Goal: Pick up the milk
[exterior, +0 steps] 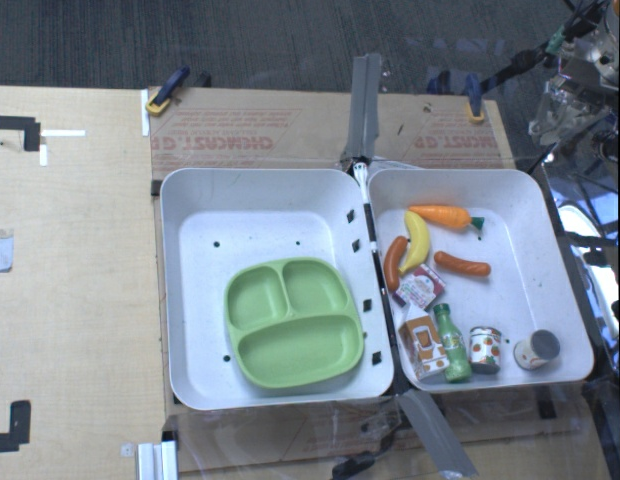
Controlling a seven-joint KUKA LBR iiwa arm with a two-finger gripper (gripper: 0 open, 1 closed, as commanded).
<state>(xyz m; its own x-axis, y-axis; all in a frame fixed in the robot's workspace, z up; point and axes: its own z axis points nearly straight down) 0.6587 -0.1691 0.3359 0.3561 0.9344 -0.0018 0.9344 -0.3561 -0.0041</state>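
Lower middle of the right bin (550,218): milk (418,290), a small white carton with red-pink print, lying tilted. Its upper left corner is just beside one sausage (393,261) and just below the banana (417,240). Right below the milk sits an orange-and-white carton (422,346), touching or nearly so. A green bottle (450,346) lies against that carton's right side, a small printed can (485,350) is next to the bottle, and a grey-brown cup (537,348) lies on its side near the bin's lower right corner.

Upper part of the same bin: carrot (445,216) with its green end pointing right, the banana under its left end, and a second sausage (462,264) lying to the right of the milk, apart from it.

Left bin (190,268) holds a green divided plate (290,323), three compartments, sitting flat in the lower centre.

Upper right corner of the frame: arm (587,58) with cables, outside the bins and well apart from the milk. Gripper (562,108) is lost in clutter there; cannot tell whether it is open or closed. Nothing is touching the milk from above.

Blue clamps (170,86) sit on the cardboard sheet (250,128) behind the bins.
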